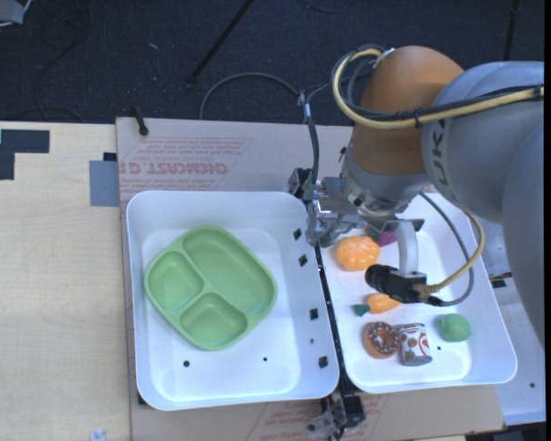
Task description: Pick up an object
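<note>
The arm comes in from the right and bends down over the right bin [496, 375]. Its gripper [342, 223] hangs near the bin's far-left corner, close to the wall between the two bins. It is partly hidden under the wrist, so I cannot tell if it is released or clenched, and no object is seen inside it.

Just beside the gripper, toward the middle of the right bin, lies an orange round fruit [357, 253]. Nearer the front edge are a small carrot [382, 303], a brown doughnut [381, 340] and a small can [416, 345] touching it. A green ball [455, 327] lies near the right wall.

In the left bin [165, 384] a green divided plate [209, 286] rests in the middle, turned at a slant.
</note>
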{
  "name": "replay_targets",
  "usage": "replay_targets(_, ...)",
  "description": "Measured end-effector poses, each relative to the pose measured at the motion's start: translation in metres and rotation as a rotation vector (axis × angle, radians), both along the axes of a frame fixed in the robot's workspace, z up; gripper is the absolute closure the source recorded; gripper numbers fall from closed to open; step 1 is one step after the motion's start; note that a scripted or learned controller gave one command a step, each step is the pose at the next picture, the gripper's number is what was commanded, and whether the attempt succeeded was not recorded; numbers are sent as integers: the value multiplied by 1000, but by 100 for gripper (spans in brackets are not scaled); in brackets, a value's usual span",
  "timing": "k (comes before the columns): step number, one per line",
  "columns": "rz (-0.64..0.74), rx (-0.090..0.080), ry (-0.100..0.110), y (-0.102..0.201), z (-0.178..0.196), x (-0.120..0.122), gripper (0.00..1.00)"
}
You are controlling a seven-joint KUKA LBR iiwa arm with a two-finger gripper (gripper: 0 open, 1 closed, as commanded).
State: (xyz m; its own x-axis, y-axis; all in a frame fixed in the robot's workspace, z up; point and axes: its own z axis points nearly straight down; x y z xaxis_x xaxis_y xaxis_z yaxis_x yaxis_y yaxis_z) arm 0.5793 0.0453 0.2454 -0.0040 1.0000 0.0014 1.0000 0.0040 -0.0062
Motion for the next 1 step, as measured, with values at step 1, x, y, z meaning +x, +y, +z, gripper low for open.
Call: replay_targets(1, 0, 0, -3, 46, 1, 15, 100)
